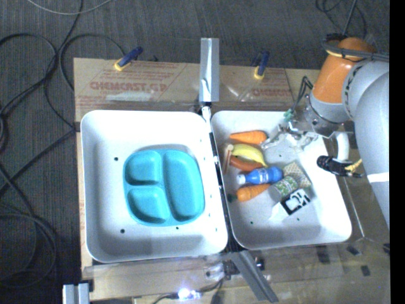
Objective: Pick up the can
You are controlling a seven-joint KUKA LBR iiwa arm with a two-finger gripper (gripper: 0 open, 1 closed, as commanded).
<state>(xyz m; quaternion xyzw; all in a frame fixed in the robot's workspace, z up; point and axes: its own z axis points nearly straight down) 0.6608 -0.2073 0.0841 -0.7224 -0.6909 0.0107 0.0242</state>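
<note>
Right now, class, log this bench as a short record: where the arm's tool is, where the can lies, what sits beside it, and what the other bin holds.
tool: over right bin's upper edge
can: lying mid-bin, not held
beside can: blue bottle, carrots, banana
left bin: blue divided tray

A robotics laboratory or test cell is indicated. A bench covered with printed cardboard is seen, the sheet being held by clamps at its far edge. Two white bins are set side by side on it. Loose cables are strewn over a dark carpeted floor, and an industrial arm is mounted at the right.
</note>
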